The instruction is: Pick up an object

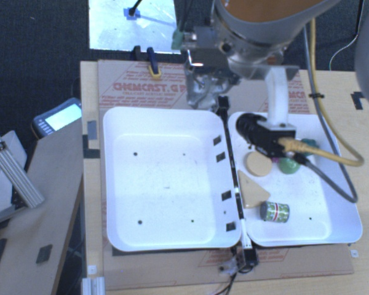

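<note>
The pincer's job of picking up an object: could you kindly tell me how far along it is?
Done: nothing yet; the round disc, tan wedge, green piece and small can all lie in the right bin. In hand: the pincer hangs near the bins' far rim, apart from them all. Left: go down on one object, grip it and lift it.

A pale wooden table (91, 195) carries a printed cardboard sheet (141, 90). Beyond the table a shiny metal plate (132, 17) lies on dark carpet (31, 42); left of it stands a lower tan surface (46, 183).
</note>
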`<state>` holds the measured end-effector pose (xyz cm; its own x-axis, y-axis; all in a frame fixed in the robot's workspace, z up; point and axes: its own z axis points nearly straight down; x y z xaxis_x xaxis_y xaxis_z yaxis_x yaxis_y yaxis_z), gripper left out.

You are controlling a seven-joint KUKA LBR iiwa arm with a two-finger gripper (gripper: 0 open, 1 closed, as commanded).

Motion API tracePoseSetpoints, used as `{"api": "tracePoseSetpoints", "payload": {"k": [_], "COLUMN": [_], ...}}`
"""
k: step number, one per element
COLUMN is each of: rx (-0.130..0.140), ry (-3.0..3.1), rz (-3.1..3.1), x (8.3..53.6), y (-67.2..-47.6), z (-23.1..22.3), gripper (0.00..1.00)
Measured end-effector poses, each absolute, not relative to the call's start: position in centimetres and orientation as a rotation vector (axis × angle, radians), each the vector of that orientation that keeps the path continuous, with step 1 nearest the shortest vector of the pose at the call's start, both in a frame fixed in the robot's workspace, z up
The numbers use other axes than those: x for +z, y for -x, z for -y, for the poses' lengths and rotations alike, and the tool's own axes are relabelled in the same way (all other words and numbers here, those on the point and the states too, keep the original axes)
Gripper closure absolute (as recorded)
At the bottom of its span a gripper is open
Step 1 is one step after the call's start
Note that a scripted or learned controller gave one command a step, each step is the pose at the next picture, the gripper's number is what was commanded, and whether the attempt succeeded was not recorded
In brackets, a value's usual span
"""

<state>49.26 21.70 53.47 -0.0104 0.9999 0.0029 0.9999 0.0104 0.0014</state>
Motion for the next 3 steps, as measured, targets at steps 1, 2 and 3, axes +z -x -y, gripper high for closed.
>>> {"api": "tracePoseSetpoints", "payload": {"k": [1, 2, 3], "rx": [-0.005, -0.008, -0.007], "ry": [2.217, 2.216, 2.216], "rz": [2.228, 2.229, 2.229], "x": [53.5, 54.7, 54.6], "y": [-51.9, -51.8, -51.8], "z": [-23.5, -23.4, -23.4], "gripper": [1.0, 1.0, 0.0]}}
